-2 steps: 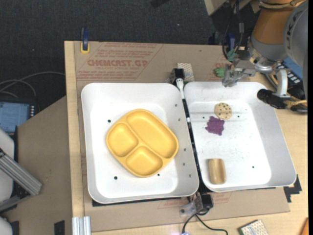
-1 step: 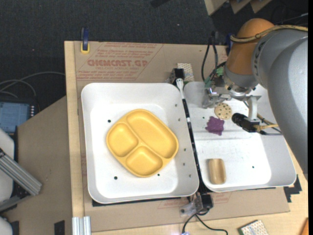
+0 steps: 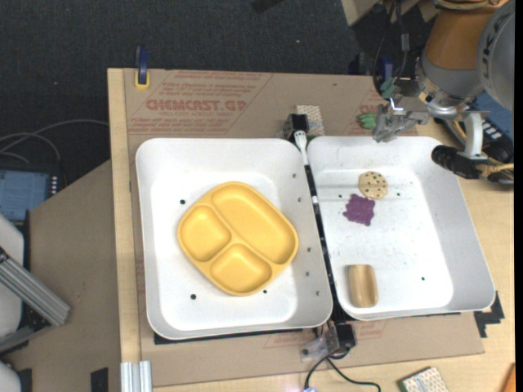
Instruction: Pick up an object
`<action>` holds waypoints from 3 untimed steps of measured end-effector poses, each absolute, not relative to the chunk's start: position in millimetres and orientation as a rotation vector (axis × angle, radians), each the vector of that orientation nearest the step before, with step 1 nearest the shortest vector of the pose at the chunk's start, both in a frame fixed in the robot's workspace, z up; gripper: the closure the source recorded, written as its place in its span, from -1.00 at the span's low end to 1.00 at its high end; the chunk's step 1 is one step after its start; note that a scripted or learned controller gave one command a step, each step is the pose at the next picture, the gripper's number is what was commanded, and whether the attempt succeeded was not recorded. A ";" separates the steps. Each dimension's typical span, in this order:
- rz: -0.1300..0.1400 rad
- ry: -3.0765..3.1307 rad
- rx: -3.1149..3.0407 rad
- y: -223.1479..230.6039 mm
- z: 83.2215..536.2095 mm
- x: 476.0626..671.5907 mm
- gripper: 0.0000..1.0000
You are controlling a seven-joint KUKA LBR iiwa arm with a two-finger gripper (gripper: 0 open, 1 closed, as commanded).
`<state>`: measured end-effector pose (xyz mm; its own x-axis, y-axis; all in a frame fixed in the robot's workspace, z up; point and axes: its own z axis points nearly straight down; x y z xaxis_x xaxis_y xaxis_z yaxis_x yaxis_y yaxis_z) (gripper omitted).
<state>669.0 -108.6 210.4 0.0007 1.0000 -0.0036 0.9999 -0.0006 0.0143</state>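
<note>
Two white bins sit side by side on a brown cardboard sheet (image 3: 204,96) printed with red lettering, which covers the worktop (image 3: 490,219). A blue clamp (image 3: 143,65) grips the sheet's far left corner, and a black clip (image 3: 297,126) sits at the far end of the seam between the bins. Dark carpet (image 3: 163,15) lies beyond.

cookie (image 3: 373,184), purple piece (image 3: 359,209), tan block (image 3: 362,285)

Bright, even light; soft shadows
</note>
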 end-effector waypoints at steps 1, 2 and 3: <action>-0.006 2.224 2.227 -113.5 78.1 664.8 1.00; 0.014 2.207 2.212 -142.2 240.7 669.2 1.00; -0.003 2.228 2.222 -99.8 76.7 664.8 1.00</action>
<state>664.8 -99.8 76.7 -0.0028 1.0000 0.0019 1.0000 0.0029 -0.0050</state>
